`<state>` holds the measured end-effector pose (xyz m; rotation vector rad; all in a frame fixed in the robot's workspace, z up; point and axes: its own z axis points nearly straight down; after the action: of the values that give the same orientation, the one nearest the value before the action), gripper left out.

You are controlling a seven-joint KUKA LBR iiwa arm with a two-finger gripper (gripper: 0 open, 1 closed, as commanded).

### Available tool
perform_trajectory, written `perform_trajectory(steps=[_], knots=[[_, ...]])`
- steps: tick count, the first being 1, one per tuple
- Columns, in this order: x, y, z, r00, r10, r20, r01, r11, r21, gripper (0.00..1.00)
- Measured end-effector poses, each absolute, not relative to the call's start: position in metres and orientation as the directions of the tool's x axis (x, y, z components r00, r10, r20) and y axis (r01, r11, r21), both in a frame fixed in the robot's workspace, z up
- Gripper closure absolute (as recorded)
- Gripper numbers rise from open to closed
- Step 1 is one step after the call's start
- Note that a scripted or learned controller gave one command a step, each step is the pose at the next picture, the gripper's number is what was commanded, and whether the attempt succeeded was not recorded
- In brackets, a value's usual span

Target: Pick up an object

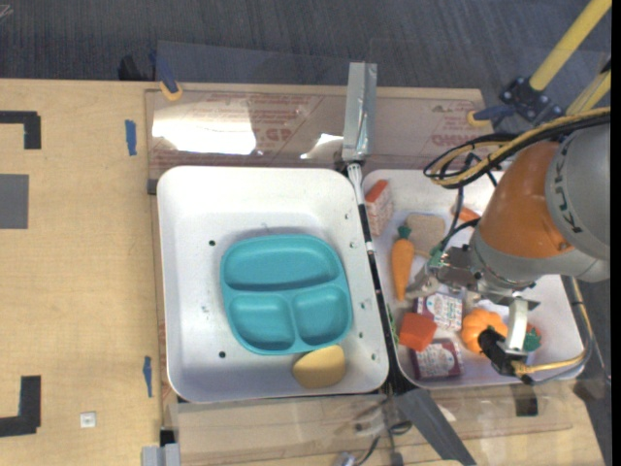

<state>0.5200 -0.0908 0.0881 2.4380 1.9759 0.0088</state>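
**Hand lowered among toys in the right bin**

The hand (448,282) is seen low in the right bin (572,343), below the orange-banded arm (529,212). Its state cannot be told, since the wrist covers it from above. It is placed just above a small white carton (445,309), with a red block (418,331) and a dark pouch (437,360) close below. A carrot (402,266) lies just left of it, an orange ball (475,326) to its right. In the left bin (184,212) a teal divided plate (284,291) and a yellow piece (320,366) are seen, well apart from it.
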Motion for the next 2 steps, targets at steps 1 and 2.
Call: perform_trajectory(steps=[1,2], knots=[[0.52,-0.092,0.097,0.209,0.978,0.002,0.978,-0.209,0.008,1.0],[0.518,-0.038,0.188,0.264,0.965,0.004,0.965,-0.264,0.006,1.0]])
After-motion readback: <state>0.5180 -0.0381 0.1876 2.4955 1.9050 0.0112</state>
